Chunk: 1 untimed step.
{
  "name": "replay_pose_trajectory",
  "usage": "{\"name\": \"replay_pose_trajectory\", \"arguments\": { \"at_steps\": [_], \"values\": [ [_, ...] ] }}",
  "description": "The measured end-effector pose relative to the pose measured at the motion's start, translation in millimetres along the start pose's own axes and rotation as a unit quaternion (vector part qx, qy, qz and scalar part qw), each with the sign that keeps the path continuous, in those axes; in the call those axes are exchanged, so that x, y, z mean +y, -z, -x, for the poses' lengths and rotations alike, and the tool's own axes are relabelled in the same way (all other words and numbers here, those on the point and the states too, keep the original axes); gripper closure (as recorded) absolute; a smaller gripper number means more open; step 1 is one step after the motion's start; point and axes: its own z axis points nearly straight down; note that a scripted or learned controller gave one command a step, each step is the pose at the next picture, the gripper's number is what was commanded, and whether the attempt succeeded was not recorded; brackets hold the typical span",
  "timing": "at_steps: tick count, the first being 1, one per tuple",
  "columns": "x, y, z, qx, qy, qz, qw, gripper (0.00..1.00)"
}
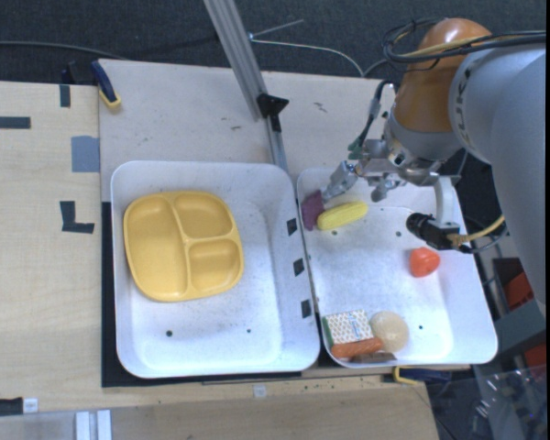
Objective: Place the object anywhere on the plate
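— Left bin (pixel 137 337)?
— Holding a yellow divided plate (pixel 182 244), three compartments, set toward the bin's left and upper part. Nothing resting on it.

— Right bin (pixel 458 337)?
— Near the upper left corner, a yellow corn cob (pixel 343 215), lying roughly crosswise, slightly tilted. Just beside its left end, a dark purple piece (pixel 311 211), close against the bin's left wall. Farther right, an orange-red rounded item (pixel 424 262), well apart from the corn. Along the lower edge, a small patterned box (pixel 346 324), an orange carrot-like piece (pixel 356 347) under it, and a pale round thing (pixel 390 330) touching both.

— The gripper (pixel 353 178)?
— Hanging over the upper left part of the right bin, just above the corn cob. Fingers (pixel 337 187) spread apart, nothing between them. One finger angled down-left toward the purple piece; contact with the corn impossible to tell.

— Arm?
— Grey, with the orange band (pixel 437 71) above the wrist, coming in from the upper right.

— Task object's place?
— Corn cob in the right bin, well apart from the plate.
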Motion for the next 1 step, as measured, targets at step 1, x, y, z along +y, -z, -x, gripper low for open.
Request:
{"name": "replay_pose_trajectory", "arguments": {
  "at_steps": [1],
  "values": [
    [-62.9,-5.3,-75.4,0.002,0.001,-0.006,1.0000,0.00]
  ]
}}
